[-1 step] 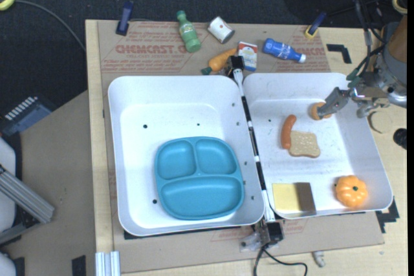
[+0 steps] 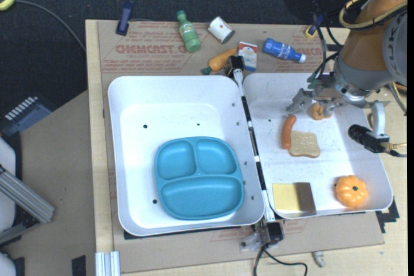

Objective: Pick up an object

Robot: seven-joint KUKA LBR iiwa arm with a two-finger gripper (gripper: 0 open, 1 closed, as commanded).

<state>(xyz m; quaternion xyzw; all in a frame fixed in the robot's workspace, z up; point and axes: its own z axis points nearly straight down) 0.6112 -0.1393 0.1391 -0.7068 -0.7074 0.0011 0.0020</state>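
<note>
A small orange-brown rounded object [image 2: 317, 112] sits near the 12 o'clock edge of the right white bin [image 2: 362, 158], right at the two-finger gripper [image 2: 315, 102], which comes in from the 3 o'clock side; whether the pincer is released or clenched on it I cannot tell (the wrist hides the tips). Toward 7 o'clock from it lie an orange-red sausage [image 2: 287, 131] and, touching that, a tan slice of toast [image 2: 304, 145]. Farther toward 6 o'clock are a yellow-and-brown sponge block [image 2: 294, 197] and a small orange pumpkin [image 2: 351, 192]. The left white bin [image 2: 129, 139] holds a blue three-compartment plate [image 2: 198, 177].
</note>
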